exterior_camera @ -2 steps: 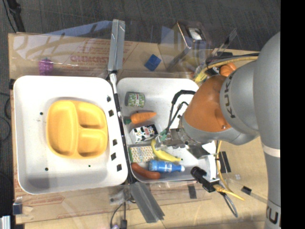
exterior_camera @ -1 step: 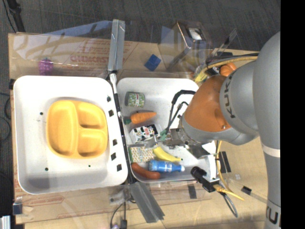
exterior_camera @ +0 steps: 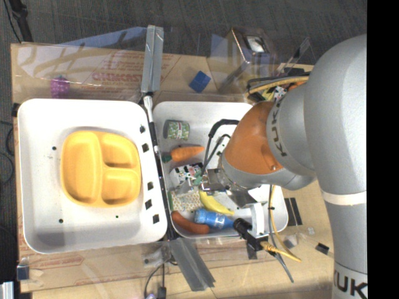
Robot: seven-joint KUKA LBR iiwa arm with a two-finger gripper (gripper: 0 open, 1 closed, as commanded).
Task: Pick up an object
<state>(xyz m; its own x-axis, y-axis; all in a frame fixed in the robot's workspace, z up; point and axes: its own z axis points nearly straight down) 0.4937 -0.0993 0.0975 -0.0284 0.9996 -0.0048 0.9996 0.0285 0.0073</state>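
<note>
Overhead, two shallow white bins sit side by side on a cardboard-covered tabletop (exterior_camera: 75,67). The left bin (exterior_camera: 37,167) carries a yellow divided tray (exterior_camera: 101,166), lying flat near its middle with three compartments showing. A small purple item (exterior_camera: 59,85) rests on the tabletop beyond that bin's far edge, and a blue block (exterior_camera: 199,81) lies farther right, beyond the right bin.

The right bin (exterior_camera: 199,109) holds a cluster of small things. A green-labelled can (exterior_camera: 176,129) lies near its far left corner. Just below it is an orange carrot (exterior_camera: 187,153), then a white printed packet (exterior_camera: 187,174) and a speckled pad (exterior_camera: 184,201). A yellow banana (exterior_camera: 215,203) lies beside the pad, a blue bottle (exterior_camera: 211,218) just below the banana, and a red-brown sausage-shaped piece (exterior_camera: 190,224) along the near wall.

The grey arm with its orange band (exterior_camera: 249,148) reaches in from the right and hangs over the middle of the right bin. Its tool (exterior_camera: 215,180) sits low among the clutter, just beside the packet and above the banana; whether it is released or clenched cannot be told, as the wrist hides it.
</note>
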